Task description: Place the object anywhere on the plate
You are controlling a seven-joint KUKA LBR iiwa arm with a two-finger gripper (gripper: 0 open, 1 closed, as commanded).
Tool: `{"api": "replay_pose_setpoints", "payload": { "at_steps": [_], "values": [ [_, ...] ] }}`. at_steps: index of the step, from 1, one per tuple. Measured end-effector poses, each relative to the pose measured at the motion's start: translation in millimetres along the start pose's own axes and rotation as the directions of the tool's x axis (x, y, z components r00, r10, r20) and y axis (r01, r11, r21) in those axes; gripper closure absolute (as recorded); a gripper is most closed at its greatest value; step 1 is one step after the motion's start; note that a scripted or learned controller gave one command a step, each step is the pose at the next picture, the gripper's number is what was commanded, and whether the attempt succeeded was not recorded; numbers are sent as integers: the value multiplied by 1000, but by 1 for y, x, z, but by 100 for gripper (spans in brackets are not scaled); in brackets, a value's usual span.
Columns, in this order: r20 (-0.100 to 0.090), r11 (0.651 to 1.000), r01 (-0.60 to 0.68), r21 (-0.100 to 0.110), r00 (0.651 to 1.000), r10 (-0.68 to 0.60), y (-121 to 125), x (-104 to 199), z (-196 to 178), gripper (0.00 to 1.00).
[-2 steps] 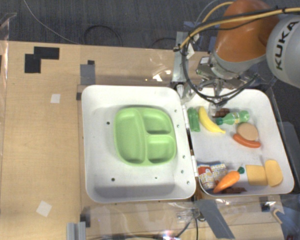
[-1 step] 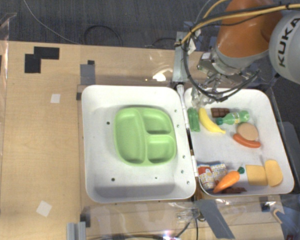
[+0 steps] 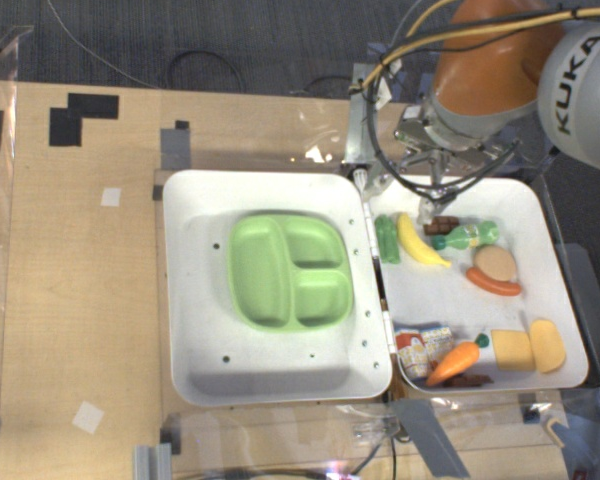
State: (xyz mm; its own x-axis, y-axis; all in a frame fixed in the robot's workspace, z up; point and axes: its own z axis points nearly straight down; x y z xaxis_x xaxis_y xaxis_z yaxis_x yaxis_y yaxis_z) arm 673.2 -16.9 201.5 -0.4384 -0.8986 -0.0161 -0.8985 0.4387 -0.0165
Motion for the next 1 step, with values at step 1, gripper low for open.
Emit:
{"api": "replay_pose_setpoints", "payload": {
  "at_steps": [1],
  "values": [
    [8,1000,-1,10,1000,1,-2,-2,-14,100]
  ]
}}
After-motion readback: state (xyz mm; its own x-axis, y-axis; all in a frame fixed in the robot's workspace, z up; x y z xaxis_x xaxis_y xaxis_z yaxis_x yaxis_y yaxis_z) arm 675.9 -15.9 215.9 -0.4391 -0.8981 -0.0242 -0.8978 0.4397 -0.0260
